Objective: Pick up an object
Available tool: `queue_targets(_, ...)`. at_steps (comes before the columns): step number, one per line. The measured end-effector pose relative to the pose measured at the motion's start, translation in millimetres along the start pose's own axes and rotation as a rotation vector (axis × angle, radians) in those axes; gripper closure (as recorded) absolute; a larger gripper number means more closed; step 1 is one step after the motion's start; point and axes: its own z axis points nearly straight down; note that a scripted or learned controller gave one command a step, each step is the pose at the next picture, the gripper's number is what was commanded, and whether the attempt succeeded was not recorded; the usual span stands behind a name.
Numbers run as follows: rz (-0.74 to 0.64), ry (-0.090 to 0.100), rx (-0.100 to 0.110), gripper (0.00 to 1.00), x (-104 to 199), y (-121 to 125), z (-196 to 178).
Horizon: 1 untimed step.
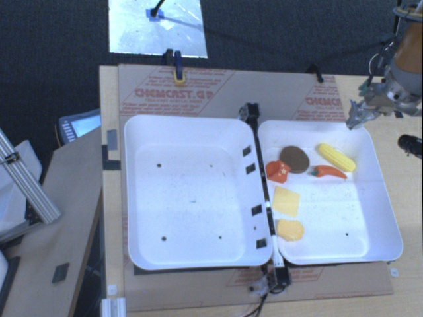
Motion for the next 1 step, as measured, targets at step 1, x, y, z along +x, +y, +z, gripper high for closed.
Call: queue_targets(1, 0.0, 0.0, 0.0, 1.0, 0.1, 0.1, 5.4)
